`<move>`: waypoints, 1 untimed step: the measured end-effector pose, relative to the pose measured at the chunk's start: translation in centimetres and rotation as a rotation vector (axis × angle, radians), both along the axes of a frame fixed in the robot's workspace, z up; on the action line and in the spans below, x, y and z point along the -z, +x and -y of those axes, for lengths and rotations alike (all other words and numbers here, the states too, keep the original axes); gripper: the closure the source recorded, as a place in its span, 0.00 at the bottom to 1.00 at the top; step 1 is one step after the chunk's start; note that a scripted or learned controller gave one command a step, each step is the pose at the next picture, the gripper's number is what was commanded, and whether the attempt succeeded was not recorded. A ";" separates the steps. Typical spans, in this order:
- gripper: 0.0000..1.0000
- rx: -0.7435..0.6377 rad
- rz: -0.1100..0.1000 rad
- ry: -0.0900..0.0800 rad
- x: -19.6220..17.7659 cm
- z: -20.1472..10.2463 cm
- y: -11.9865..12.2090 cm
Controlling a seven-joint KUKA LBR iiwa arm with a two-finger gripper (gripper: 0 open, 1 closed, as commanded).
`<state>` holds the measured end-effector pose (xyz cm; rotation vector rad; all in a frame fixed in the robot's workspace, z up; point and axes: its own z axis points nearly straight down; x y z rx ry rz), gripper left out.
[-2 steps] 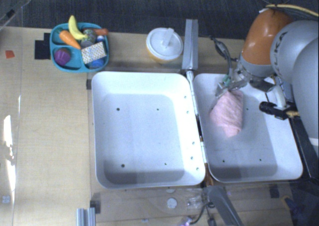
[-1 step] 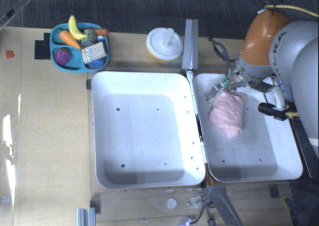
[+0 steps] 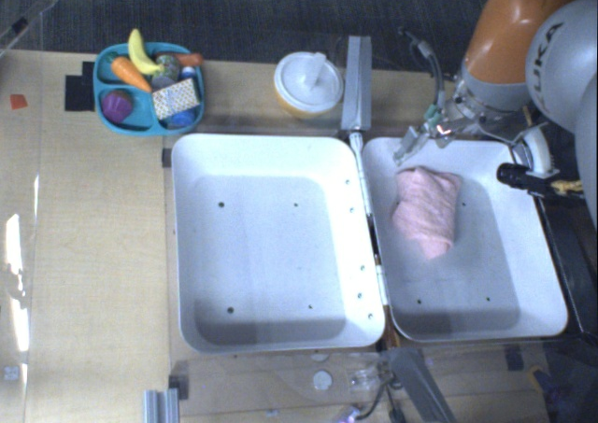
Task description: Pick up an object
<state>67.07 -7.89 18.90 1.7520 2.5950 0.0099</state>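
The tool (image 3: 411,146) is hovering at the right bin's (image 3: 523,318) back rim, grip unclear, just beside the pink cloth (image 3: 426,211) lying mid-bin.

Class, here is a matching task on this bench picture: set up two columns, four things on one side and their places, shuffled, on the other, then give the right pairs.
Things:
1. pink cloth
2. blue tray of toy food
3. yellow container with white lid
4. gripper

Places:
A. on the bench beyond the left bin's far left corner
B. over the far left edge of the right bin
C. lying in the right bin
D. on the bench beyond the left bin's far right corner

Pairs: 1-C, 2-A, 3-D, 4-B
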 end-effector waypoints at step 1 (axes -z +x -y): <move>0.00 0.037 -0.005 0.000 3.2 3.5 -2.6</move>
